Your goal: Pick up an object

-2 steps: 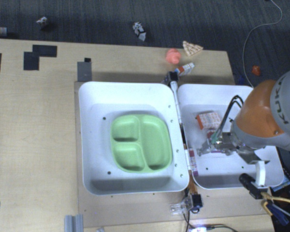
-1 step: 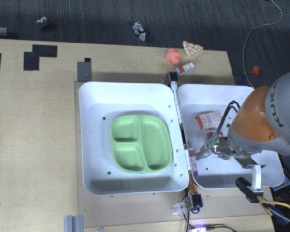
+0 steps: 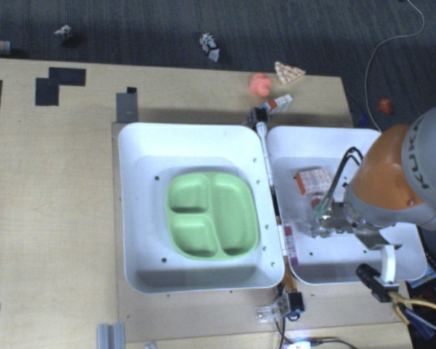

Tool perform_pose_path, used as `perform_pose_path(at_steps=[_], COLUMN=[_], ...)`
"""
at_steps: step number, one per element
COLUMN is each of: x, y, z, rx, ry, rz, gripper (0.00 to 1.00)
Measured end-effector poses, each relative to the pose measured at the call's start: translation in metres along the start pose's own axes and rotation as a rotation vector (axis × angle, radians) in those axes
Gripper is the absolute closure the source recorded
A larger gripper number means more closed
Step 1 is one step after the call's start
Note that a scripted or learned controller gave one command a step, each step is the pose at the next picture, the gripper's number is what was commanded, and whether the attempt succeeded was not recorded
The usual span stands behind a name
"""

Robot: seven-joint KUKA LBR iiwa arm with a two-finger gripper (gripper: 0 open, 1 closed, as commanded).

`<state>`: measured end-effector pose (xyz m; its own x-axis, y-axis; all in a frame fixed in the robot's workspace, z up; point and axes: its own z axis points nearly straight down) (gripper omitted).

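The likeliest thing to be picked is a small packet point(image 3: 313, 179) with red and white print, lying flat on the floor of the right bin point(image 3: 305, 145), toward that bin's far edge and nearer its left wall than its right. It looks thin and crinkled, with no clear raised edge to grip. Nothing shows it lifted, so the pick is judged not yet done: closing on it and raising it are both left.

Just on the near side of the packet, over the middle of the same bin, the gripper point(image 3: 324, 222) hangs low under the orange-banded arm point(image 3: 389, 177), which reaches in over the bin's right edge. Whether the claw is apart or together cannot be told, as the wrist hides it. A small greenish bit sits by the gripper's tip, too blurred to name.

The left bin point(image 3: 134, 217) holds a green divided tray point(image 3: 209, 214) at its middle, well apart from the gripper.
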<state>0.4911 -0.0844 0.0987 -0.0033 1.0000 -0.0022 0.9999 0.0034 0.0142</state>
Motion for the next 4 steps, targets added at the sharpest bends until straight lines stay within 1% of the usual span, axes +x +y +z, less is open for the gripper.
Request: perform_pose_path(at_steps=[1, 2, 3, 4], x=[-0.107, -0.035, -0.036, -0.019], y=[0.010, 0.072, 0.072, 0.083], z=[-0.056, -0.089, -0.089, 0.013], rx=[0.010, 0.010, 0.011, 0.006], ry=[0.000, 0.003, 0.002, 0.001], rz=[0.000, -0.003, -0.002, -0.003], gripper=[1.00, 1.00, 0.00, 0.00])
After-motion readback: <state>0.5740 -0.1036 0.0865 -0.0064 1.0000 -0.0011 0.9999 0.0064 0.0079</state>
